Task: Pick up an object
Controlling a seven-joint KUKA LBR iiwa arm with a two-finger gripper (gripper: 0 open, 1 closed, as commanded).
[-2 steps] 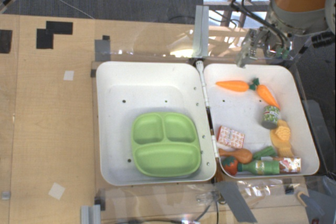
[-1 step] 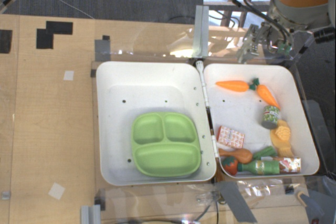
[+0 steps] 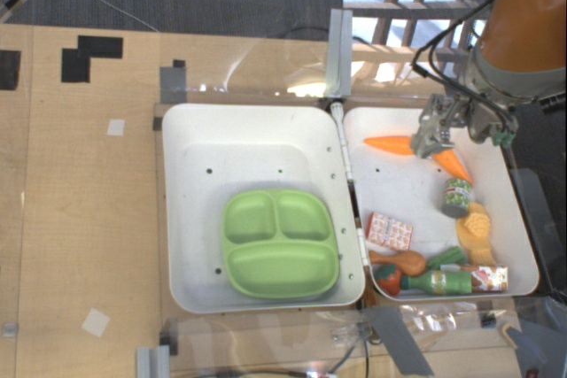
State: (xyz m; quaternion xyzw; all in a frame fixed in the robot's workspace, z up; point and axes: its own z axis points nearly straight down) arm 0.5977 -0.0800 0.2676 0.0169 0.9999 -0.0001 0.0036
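Observation:
My gripper (image 3: 433,140) hangs low over the far part of the right bin (image 3: 524,279), under the orange-banded wrist. It sits between two orange carrots: one carrot (image 3: 388,143) lies flat to its left, and the other carrot (image 3: 454,165) slants down to its right. The gripper covers the near ends of both, and whether it touches either is unclear. Just below the right carrot stands a small green can (image 3: 457,196).
The right bin's near half holds a yellow toy food (image 3: 476,230), a red-and-white box (image 3: 390,231), a brown drumstick (image 3: 404,261) and a green bottle (image 3: 440,281). The left bin (image 3: 186,146) holds a green divided plate (image 3: 280,243). A metal frame (image 3: 337,49) stands behind the bins.

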